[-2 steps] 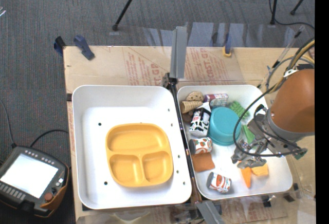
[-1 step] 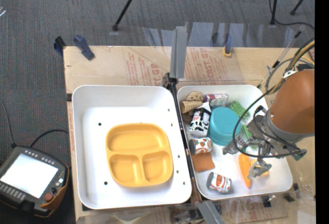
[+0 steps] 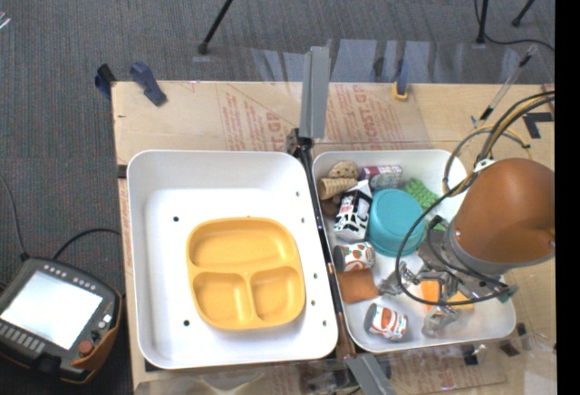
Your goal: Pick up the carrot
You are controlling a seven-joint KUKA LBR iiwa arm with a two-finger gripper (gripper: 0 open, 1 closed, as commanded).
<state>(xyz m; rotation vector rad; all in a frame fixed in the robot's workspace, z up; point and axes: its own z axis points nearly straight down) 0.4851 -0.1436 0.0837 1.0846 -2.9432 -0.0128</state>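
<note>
In the right bin [image 3: 503, 316], near its front, the gripper [image 3: 433, 298] is low over the carrot [image 3: 430, 291], whose orange shows between the fingers [image 3: 405, 278]; they look clenched on it, though I can't be sure. This reads as the grasp step; next comes a straight lift, clear of the can [image 3: 386, 321] and teal bowl [image 3: 396, 221] behind.

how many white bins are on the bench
2. The left bin holds a yellow divided tray. The right bin holds the clutter of small items, with the gripper low over its near right part.
</note>
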